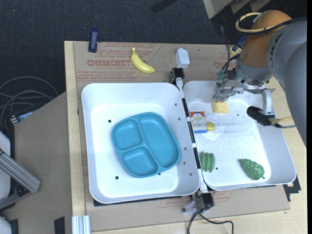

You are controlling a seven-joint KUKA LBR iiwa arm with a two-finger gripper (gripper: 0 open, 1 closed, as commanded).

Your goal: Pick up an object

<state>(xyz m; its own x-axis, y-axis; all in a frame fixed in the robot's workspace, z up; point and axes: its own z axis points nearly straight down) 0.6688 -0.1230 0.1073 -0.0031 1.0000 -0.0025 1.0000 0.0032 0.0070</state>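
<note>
My gripper (pixel 222 95) hangs over the far part of the right bin (pixel 273 145), directly above a pale yellow block (pixel 221 107) that lies on the bin floor just under its fingertips. Near the bin's left wall lie a small red and white box (pixel 197 116) and a blue and white item with a yellow end (pixel 203 126). A green ridged piece (pixel 207 161) rests at the front left of that bin, and a green bumpy toy (pixel 252 168) at the front right.
The left bin (pixel 97 130) holds a blue divided plate (pixel 144 144). A yellow banana (pixel 140 62), a white block (pixel 183 57) and a blue object (pixel 93 38) lie on the board behind the bins. A black cable part (pixel 260 115) hangs at the arm's right.
</note>
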